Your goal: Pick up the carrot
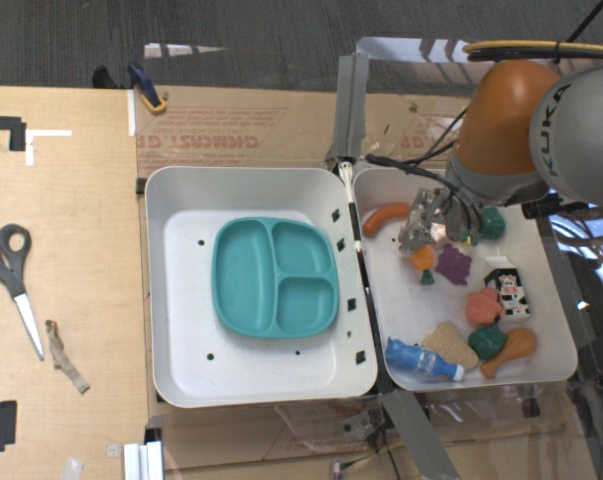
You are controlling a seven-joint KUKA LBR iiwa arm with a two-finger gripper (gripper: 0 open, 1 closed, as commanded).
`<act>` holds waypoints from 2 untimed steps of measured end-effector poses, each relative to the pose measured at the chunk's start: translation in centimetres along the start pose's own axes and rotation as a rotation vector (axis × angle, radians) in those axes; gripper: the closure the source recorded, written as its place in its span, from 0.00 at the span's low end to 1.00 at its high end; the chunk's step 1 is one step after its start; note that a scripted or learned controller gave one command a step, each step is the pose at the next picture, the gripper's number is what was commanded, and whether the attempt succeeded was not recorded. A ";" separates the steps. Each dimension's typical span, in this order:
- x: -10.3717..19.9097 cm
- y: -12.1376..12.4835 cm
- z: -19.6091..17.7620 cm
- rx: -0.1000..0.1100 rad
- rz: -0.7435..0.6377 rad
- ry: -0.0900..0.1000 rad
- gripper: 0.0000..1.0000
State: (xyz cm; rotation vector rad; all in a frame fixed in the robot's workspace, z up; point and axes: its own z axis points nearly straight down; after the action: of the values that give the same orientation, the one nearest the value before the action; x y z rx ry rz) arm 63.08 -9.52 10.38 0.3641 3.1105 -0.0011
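The grey two-finger metal gripper (424, 230) is being held low in the upper part of the right white bin (551, 363), just above the small orange carrot with a green top (422, 261). How far its claw is parted cannot be told, and nothing is seen gripped. The teal 3-compartment plate (276, 277) is being borne by the left white bin (171, 268).

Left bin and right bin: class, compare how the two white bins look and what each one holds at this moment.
The left bin holds a single thing, a teal divided plate; the right bin holds many small toy foods, among them a blue bottle and a purple piece. The arm's gripper hangs over the right bin, not the left bin. Both bins are white, shallow and stand side by side.
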 end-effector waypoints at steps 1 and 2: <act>-0.4 0.7 -12.2 -0.001 -0.288 0.003 1.00; 7.2 -3.6 -19.8 -0.001 -0.375 0.006 1.00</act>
State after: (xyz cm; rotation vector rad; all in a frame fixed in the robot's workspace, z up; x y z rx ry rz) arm 55.06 -11.35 30.09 -0.2227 3.1298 -0.0008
